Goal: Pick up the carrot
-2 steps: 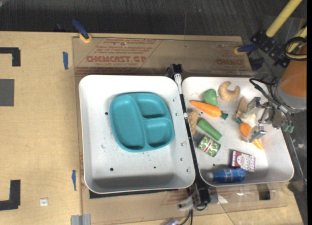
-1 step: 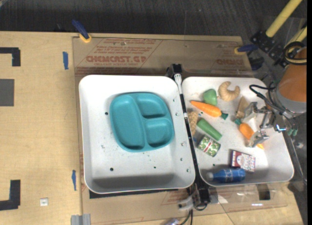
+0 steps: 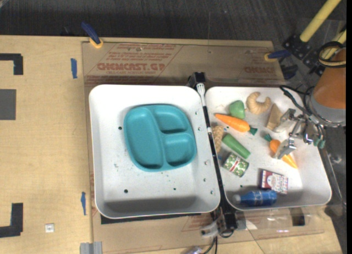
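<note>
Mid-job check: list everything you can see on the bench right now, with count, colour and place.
White shallow bins: two, side by side.
Teal plastic divided tray: one, left bin.
Orange toy carrot with green top: one, right bin, upper left.
Green rounded toy: one, above the carrot.
Tan curved toy: one, top of right bin.
Green cylinder: one, below the carrot.
Green-and-red can: one, lying centre-left.
Purple-and-white small box: one, lower right.
Blue bottle: one, lying along the front edge.
Small orange pieces: two, by the claw.
Claw: one, metal, over the right bin's right side.

The arm [image 3: 329, 94] is grey with an orange band, ending in a silvery metal gripper [image 3: 293, 133] trailing black cables.
</note>
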Robot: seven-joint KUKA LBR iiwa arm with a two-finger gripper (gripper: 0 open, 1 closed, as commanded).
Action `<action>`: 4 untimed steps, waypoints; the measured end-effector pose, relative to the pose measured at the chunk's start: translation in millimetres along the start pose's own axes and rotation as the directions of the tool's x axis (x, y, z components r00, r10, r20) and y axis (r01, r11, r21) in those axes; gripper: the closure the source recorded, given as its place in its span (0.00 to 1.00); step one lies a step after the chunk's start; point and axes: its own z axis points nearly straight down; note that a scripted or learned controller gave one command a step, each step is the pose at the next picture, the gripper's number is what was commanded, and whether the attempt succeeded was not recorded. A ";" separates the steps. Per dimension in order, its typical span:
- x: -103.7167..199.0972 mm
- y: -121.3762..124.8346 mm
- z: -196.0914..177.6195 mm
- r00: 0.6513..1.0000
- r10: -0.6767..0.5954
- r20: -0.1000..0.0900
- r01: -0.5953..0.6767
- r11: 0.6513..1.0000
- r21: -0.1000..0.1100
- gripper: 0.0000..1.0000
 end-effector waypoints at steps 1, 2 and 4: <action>-4.6 2.1 -14.4 1.000 -0.001 0.016 0.001 1.000 -0.001 1.00; -15.7 29.1 -1.8 0.951 -0.309 0.007 0.309 0.951 0.000 1.00; -22.4 105.6 -114.6 0.992 -0.125 -0.001 0.125 0.992 -0.003 0.00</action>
